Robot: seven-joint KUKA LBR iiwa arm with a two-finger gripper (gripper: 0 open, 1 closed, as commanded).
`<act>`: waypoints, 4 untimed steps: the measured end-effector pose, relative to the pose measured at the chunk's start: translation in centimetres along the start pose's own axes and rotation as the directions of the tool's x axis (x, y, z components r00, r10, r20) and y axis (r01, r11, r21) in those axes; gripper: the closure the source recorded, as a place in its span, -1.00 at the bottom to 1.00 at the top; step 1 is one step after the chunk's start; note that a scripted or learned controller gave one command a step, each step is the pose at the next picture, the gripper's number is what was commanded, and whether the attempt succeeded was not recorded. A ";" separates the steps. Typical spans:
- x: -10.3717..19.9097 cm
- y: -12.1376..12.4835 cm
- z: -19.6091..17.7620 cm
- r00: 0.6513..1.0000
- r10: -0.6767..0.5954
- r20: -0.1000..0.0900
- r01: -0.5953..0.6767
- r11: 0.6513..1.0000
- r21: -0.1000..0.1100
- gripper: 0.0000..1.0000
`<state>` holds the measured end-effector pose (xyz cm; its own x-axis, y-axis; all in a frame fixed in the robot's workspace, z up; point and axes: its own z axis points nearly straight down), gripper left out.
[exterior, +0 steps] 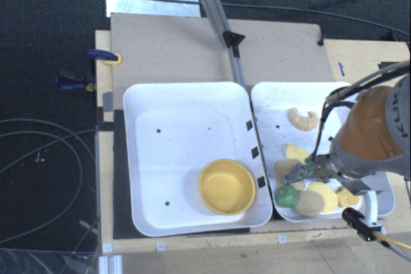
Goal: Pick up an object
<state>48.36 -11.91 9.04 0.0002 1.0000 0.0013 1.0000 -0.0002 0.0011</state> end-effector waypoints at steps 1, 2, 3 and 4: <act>0.1 0.2 -1.3 1.000 -0.003 0.000 0.003 1.000 -0.006 1.00; 0.3 0.6 -5.6 1.000 -0.006 0.003 0.006 1.000 -0.005 1.00; -0.3 0.5 -11.9 1.000 -0.005 0.004 0.005 1.000 -0.008 1.00; -0.3 0.7 -16.8 1.000 -0.006 0.003 0.006 1.000 -0.007 1.00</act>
<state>49.04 -12.21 25.80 -0.0055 1.0000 -0.0020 1.0000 0.0055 0.0082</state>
